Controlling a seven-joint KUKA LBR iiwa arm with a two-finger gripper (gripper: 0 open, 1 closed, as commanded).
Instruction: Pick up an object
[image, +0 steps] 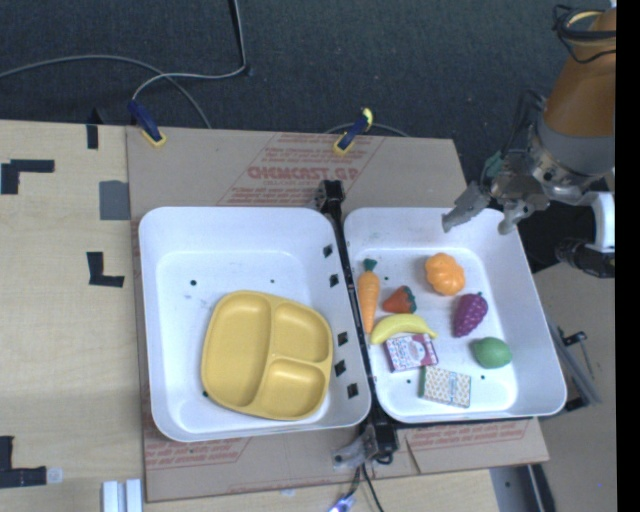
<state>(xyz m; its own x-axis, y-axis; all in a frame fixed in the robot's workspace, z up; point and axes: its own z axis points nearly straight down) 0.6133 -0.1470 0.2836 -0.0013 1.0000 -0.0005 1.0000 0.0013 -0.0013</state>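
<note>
The right bin (520, 290) holds several small toy foods. An orange pepper (444, 273) lies near its far side, with a purple bunch of grapes (469, 313) and a green lime (490, 352) toward the right wall. A carrot (368, 297), a strawberry (400, 299) and a banana (400, 328) lie by the left wall. A red-and-white packet (410, 352) and a patterned card box (445, 386) sit nearer the front. My gripper (482, 213) hangs open above the bin's far right corner, fingers spread, nothing between them.
The left bin (170, 250) holds a yellow divided plate (267, 353). Black clips join the two bins along the middle. Cables and clamps lie on the cardboard behind the bins.
</note>
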